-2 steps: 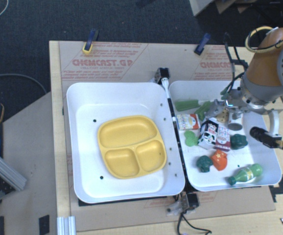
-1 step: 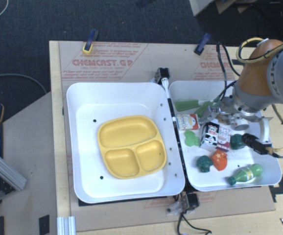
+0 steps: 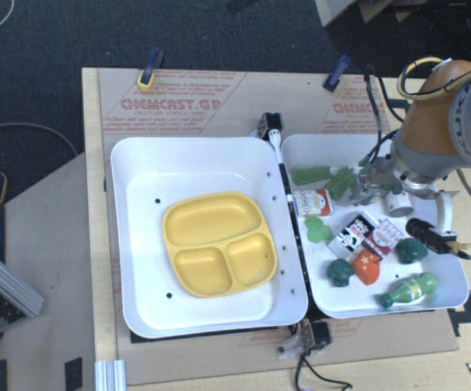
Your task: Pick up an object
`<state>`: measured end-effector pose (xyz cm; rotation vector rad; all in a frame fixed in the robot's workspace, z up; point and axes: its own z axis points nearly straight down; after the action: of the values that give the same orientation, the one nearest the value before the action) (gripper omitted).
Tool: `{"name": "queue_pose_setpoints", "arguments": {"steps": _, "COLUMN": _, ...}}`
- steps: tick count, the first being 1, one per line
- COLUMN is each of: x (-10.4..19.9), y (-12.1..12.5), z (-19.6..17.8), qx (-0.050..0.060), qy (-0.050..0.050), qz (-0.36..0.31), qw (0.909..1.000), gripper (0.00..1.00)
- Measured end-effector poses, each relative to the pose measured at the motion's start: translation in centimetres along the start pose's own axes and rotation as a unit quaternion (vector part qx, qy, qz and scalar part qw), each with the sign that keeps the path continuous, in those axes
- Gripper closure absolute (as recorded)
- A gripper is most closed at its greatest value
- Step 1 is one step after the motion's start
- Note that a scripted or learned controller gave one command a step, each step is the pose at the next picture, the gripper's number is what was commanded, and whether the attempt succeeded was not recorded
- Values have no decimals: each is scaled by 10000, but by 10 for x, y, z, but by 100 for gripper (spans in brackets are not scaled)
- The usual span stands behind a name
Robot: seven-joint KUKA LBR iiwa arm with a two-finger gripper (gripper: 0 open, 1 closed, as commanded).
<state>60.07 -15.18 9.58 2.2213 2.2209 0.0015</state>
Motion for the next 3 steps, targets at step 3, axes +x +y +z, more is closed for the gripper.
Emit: {"name": "queue_pose_setpoints", "arguments": {"steps": 3, "x": 6, "y": -6, "z": -132, "qx": -28, "qy": -11, "qz": -7, "qw": 10000, "gripper": 100}}
